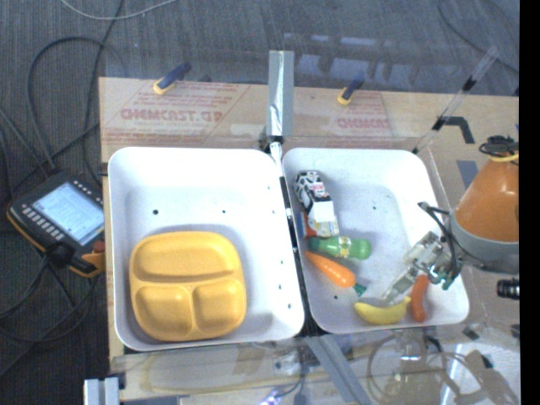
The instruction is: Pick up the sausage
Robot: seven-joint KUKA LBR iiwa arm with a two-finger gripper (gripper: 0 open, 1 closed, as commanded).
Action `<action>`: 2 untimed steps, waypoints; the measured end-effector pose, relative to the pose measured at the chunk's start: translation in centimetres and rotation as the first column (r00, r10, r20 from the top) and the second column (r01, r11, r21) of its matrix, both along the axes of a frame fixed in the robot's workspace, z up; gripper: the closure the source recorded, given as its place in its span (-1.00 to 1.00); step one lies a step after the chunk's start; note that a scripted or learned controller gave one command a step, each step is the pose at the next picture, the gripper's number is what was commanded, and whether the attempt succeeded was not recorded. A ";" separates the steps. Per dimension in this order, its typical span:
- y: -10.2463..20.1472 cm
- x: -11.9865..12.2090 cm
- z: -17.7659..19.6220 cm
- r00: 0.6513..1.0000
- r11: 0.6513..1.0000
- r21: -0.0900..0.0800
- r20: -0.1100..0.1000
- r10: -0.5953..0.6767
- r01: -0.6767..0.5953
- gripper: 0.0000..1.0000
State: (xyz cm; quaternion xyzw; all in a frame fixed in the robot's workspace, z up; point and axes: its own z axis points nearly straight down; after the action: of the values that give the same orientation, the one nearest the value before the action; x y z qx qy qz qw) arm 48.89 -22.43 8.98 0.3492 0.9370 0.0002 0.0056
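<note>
The sausage (pixel 418 297) is seen as a short reddish-orange piece lying near the front right corner of the right bin (pixel 384 171), close to the bin's front rim and just beside the right end of a yellow banana (pixel 380 312). The gripper (pixel 411 278) is placed directly above and left of it, angled down toward the banana; whether it is open or closed cannot be told, and nothing can be seen in its hold. Little open floor is left around the sausage, since the banana and the rim crowd it. Further left, a carrot (pixel 331 270), a green bottle (pixel 341 246) and a small toy truck (pixel 315 202) are lined along the bin's left wall, while the bin's middle and back are left bare. In the left bin (pixel 190 175) a yellow divided plate (pixel 187 285) is set toward the front. Reddish lettering is printed on the brown board (pixel 135 112) behind the bins, but it cannot be read with confidence. A handheld control pad (pixel 61 218) with a lit screen is laid on the dark carpet (pixel 354 7) at left, among cables.
</note>
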 end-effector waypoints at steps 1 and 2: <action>0.1 0.3 0.8 1.000 1.000 0.000 0.005 0.002 -0.002 1.00; 0.1 0.3 0.8 1.000 1.000 0.001 0.005 0.002 -0.002 -1.00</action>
State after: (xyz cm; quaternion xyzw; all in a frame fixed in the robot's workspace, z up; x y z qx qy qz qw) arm 49.17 -22.33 9.76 0.3483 0.9373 0.0014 0.0078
